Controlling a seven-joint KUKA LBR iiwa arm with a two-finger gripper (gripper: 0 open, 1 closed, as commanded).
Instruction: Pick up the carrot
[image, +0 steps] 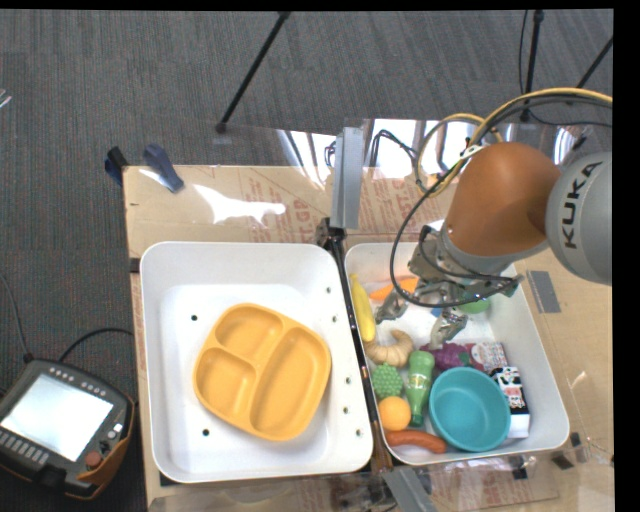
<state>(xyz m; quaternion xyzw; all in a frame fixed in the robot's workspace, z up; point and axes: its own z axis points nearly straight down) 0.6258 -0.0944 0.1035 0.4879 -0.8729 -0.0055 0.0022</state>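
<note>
In the right bin (535, 345), an orange piece that looks like the carrot (401, 285) lies near the back left, by the banana (362, 307). The wrist hides most of it. My gripper (420, 316) hangs low over the bin's middle, just in front of that orange piece. Its two metal fingers (393, 304) are spread apart and I see only the bin floor between them, so it is open and holds nothing.
The right bin is crowded: a croissant (392, 348), a green bottle (420, 372), purple grapes (452, 355), a teal bowl (469, 407), an orange ball (394, 412), a red-orange long piece (416, 440) and a small carton (510, 385). A yellow divided plate (262, 370) sits in the left bin (160, 300).
</note>
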